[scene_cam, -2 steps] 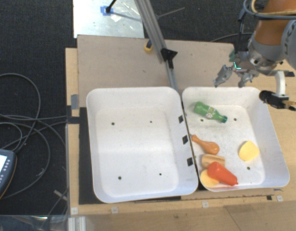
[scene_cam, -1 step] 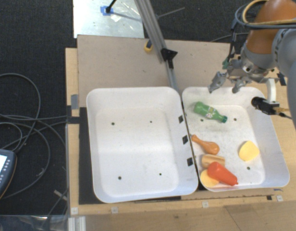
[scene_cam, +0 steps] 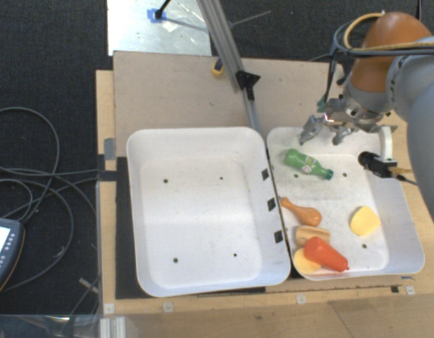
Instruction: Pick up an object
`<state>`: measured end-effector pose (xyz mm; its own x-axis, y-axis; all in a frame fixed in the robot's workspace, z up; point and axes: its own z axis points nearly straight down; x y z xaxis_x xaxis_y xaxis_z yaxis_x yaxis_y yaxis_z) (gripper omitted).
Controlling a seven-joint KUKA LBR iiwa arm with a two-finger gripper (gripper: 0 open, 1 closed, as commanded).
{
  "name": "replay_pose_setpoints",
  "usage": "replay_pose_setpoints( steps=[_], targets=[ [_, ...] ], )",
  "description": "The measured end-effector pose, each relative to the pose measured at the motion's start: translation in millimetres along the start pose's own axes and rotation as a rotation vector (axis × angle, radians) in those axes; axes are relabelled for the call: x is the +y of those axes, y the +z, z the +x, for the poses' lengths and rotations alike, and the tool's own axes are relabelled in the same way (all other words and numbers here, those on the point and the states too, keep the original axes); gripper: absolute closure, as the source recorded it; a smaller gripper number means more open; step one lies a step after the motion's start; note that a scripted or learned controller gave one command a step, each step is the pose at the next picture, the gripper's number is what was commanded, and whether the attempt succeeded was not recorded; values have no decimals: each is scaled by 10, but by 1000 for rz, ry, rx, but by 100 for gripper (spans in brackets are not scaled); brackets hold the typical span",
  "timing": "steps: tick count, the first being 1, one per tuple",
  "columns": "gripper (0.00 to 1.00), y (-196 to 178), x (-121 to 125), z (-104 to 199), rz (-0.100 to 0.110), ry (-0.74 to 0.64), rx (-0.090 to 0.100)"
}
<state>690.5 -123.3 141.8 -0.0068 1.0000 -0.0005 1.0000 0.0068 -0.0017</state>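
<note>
No readable text, numbers, brands or signs anywhere. The green bottle in the right bin has a pale label patch, too small and blurred to read. The device screen at the left edge glows, content illegible. The blue tape on the floor bears no visible lettering.
</note>
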Motion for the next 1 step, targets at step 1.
replay_pose_setpoints(
  steps=[1],
  targets=[
    [0, 515, -13, -5, 8, 2, 0]
  ],
)
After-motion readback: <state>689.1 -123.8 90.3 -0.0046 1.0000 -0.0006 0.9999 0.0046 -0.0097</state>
